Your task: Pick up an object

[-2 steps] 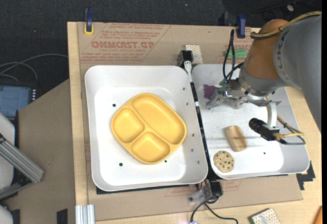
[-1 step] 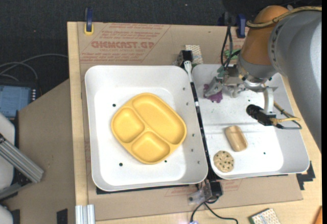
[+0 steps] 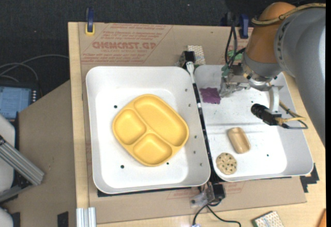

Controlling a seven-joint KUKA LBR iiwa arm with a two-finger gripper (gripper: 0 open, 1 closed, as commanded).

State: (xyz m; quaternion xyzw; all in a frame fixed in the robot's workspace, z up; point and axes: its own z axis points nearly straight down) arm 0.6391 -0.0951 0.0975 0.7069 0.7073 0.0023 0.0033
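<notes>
- Purple block (image 3: 210, 95) is taken as the likeliest thing for the pick. It lies in the upper left corner of the right bin (image 3: 289, 159), close to the wall shared with the other bin, and it rests on the bin floor.
- Furthest left, the left bin (image 3: 101, 91) is occupied by a single yellow plate (image 3: 150, 129) with three compartments. It lies flat near the middle, well apart from the gripper.
- Next to the right, in the right bin, a round cookie (image 3: 226, 163) is seen near the front edge. A tan roll (image 3: 239, 139) lies just beside it, a little further back. Both are well apart from the purple block.
- The gripper (image 3: 227, 88) is seen just to the right of the purple block, low over the bin's back part. Whether it touches the block cannot be made out, and the state of its jaws cannot be told.
- Furthest right, the arm (image 3: 269, 45) is bent over the back of the right bin.
- Progress is judged as early: nothing is seen held or lifted. The approach seems made, while the grasp and the lift are left to be done.
</notes>
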